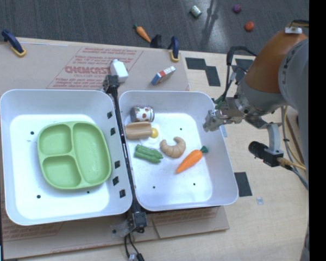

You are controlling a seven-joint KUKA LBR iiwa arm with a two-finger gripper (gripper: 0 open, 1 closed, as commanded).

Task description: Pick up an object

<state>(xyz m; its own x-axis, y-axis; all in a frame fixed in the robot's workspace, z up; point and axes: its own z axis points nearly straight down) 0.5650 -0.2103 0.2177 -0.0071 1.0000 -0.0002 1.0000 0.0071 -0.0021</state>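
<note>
Carrot (189, 160) beside croissant (173, 147), beans (148, 154), hotdog (139, 130), can (143, 113); claw (213, 119) at bin rim (226, 162), grip state unclear.

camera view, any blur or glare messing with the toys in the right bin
Camera view: the carrot, croissant and green beans look sharp with soft shadows; no strong glare on the right bin; the gripper looks slightly blurred.

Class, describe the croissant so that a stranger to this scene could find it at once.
Find the right-hand white bin. Near its middle lies the croissant, between the green beans and the carrot. It alone is tan and curved like a crescent.
</note>
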